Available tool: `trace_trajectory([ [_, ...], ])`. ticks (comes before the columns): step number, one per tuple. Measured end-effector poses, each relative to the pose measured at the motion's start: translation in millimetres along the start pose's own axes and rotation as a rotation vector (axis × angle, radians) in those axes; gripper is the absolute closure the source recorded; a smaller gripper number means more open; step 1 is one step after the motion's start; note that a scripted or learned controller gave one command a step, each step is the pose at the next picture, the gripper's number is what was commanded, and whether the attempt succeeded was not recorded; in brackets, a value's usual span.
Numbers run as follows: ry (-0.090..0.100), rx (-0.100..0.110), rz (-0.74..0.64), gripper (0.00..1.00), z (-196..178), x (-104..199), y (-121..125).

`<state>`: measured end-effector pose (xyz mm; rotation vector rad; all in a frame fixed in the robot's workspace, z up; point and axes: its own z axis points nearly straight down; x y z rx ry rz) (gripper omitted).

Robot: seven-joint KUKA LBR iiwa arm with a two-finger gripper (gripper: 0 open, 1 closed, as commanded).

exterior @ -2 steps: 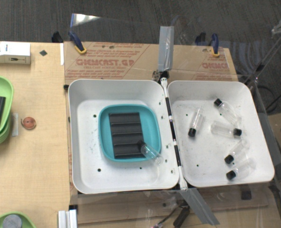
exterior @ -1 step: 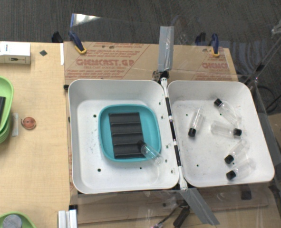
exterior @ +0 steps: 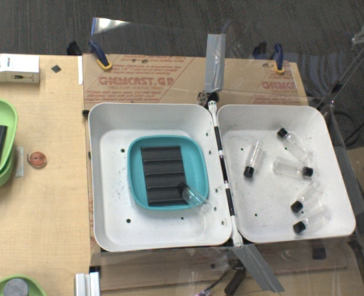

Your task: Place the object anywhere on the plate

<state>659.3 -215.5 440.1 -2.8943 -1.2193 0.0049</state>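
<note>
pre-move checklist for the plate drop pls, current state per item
1. Teal plate sits flat in the left bin: ok.
2. A clear vial already rests on the plate's near right corner, partly over the rim: not ok if it must lie fully on.
3. Five vials with black caps lie loose in the right bin: ok.
4. Vials separated enough to pick singly: ok, though the near right pair sits close.
5. Hand state: cannot tell.

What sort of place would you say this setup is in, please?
Probably a robotics lab test bench: two white bins clamped side by side on a wooden table, a teal plate in the left bin, and clear capped vials scattered in the right.
</note>
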Motion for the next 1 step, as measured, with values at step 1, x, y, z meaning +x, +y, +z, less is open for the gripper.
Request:
trace_trajectory([
  [1, 0.000, 0.000, 0.000, 0.00, 0.0, 0.0, 0.0],
])
